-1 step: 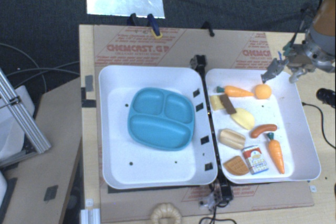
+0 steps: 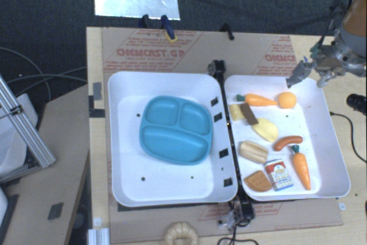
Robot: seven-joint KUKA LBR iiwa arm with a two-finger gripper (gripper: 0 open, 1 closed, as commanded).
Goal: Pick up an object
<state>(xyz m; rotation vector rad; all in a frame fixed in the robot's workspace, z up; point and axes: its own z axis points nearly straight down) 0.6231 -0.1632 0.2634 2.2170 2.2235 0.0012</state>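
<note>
My gripper [image 2: 310, 74] hangs with its two fingers spread apart and nothing between them above the far right corner of the right bin [image 2: 335, 146], just beyond the orange ball [image 2: 287, 100] and the carrot [image 2: 259, 101] lying among the toy food, while the left bin [image 2: 121, 140] holds a blue divided plate [image 2: 176, 128].

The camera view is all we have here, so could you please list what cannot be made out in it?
- Arm: cut off by the right edge beyond the wrist.
- Claw: blurred; no object visible between its tips.
- Small carton in the right bin: label print too small to read.
- Dark utensil: blurred, lying across yellow food; its type is unclear.
</note>
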